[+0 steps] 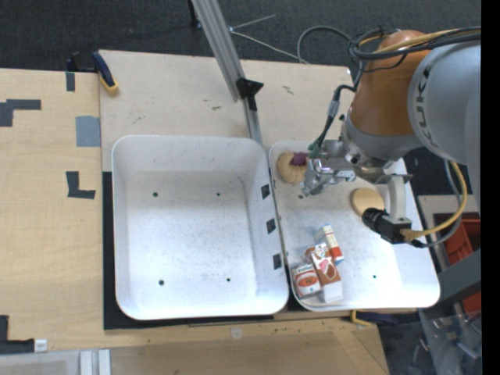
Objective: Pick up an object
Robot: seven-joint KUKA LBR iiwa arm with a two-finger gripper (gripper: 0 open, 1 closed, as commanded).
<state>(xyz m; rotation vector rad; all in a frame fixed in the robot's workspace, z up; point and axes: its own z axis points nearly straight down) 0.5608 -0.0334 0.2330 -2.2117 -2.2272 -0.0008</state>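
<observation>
Gripper [314, 180] — low over the right bin [406, 283], arm slanting in from the right; finger state cannot be told. Just left of it, against the bin's far corner: tan bun [291, 170] with purple patch, likely target. Nearer, below: small cartons [319, 266], clustered. To its right: tan disc [366, 201], part-hidden.
</observation>
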